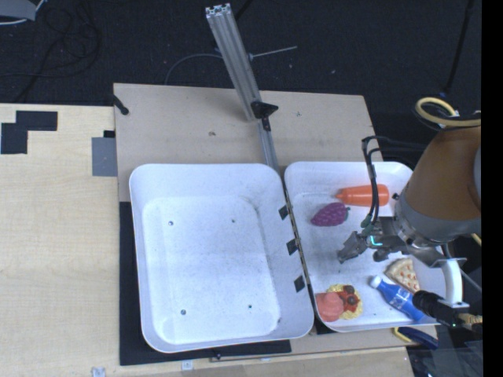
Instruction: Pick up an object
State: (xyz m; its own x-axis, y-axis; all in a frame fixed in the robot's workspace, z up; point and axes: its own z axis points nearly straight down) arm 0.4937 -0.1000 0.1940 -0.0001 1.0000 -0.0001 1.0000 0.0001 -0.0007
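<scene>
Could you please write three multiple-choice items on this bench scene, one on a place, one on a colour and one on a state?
1. Where does the carrot lie?
A. in the left bin
B. in the right bin
C. on the bench

2. What colour is the bottle?
A. blue
B. green
C. yellow

3. How does the purple grape bunch sit?
A. lifted by the gripper
B. loose on the bin floor
C. under the carrot

Answers: 1 B, the carrot lies at the far end of the right bin. 2 A, its body is blue. 3 B, the bunch rests apart from the gripper.
</scene>
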